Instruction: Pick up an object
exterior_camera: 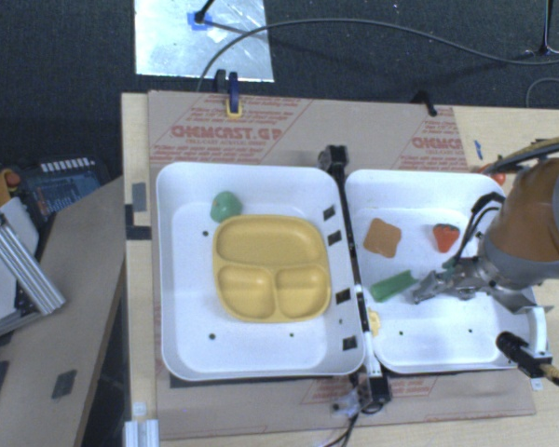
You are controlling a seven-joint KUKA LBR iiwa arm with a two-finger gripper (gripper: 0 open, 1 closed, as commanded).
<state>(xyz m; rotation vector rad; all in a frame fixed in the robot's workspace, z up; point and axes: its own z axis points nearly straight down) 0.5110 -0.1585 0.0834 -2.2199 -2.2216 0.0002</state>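
Observation:
In the right bin [447, 347] lie a green elongated piece [391, 285], an orange-brown square piece [383, 237], a red-orange piece [445, 237] and a small yellow bit [374, 322] by the left wall. My gripper [421, 291] reaches in from the right and sits low in this bin. Its tip is right beside the right end of the green piece. I cannot tell whether it touches the piece. The grey arm with its orange band [536, 217] stands over the bin's right side.
The left bin [182, 343] holds a yellow divided plate [270, 266] and a round green object [226, 205] at its back left. A black divider with clips [347, 250] runs between the bins. Cables cross the dark floor behind the bench.

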